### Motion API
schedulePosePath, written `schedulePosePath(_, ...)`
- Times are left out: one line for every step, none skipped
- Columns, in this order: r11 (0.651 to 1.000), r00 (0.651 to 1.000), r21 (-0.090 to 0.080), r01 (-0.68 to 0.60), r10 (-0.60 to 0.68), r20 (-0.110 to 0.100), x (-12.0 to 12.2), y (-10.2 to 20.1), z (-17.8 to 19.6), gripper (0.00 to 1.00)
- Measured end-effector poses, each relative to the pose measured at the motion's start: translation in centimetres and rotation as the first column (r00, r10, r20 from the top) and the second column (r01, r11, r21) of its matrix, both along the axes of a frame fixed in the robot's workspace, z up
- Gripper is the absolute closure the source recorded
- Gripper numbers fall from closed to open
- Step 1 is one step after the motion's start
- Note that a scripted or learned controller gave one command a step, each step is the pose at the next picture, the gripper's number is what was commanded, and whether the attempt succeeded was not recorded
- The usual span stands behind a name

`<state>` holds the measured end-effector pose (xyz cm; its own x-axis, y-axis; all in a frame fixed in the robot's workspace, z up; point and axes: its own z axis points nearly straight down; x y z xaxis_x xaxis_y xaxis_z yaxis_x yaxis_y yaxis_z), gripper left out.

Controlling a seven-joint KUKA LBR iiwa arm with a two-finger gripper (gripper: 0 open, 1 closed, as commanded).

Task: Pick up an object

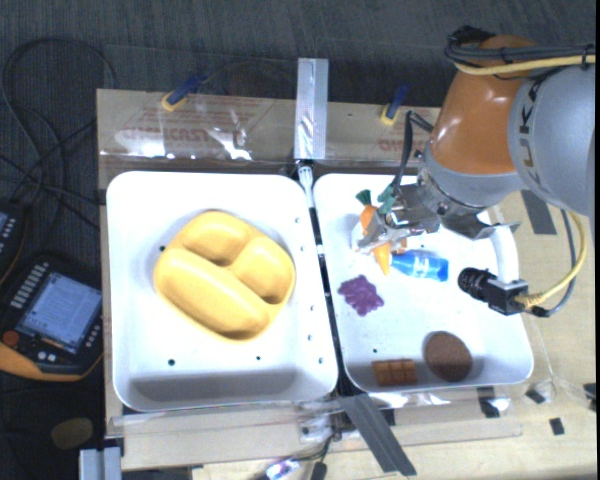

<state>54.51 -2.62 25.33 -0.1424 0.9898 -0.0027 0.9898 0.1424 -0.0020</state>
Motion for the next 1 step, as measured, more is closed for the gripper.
schedulePosePath(0.989,0.989,-0.001,0.148,-0.148,0.000,-2.04,5.19,6.96,1.00)
